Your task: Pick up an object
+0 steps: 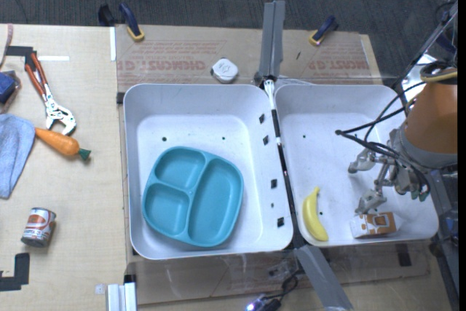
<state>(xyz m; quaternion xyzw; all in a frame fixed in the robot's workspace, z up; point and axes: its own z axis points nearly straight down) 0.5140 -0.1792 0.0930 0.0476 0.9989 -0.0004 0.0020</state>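
Hand (pixel 368 184) hovers in right bin (pixel 349 100), fingers spread, gripping nothing, just above small brown-white carton (pixel 376 224). Banana (pixel 314 215) lies near, left of carton. Blue divided plate (pixel 193 195) in left bin (pixel 189 102).

My arm (pixel 437 124) shows a broad, rounded orange band above the wrist, smooth and matte; below it sits a grey collar, darker at its lower edge; thin black cables loop out from my wrist in long arcs; my gripper (pixel 373 186) is bare silvery metal, built of slim linked bars and small joints, with narrow pale fingers (pixel 358 165); further dark cabling and grey framing run behind my body.
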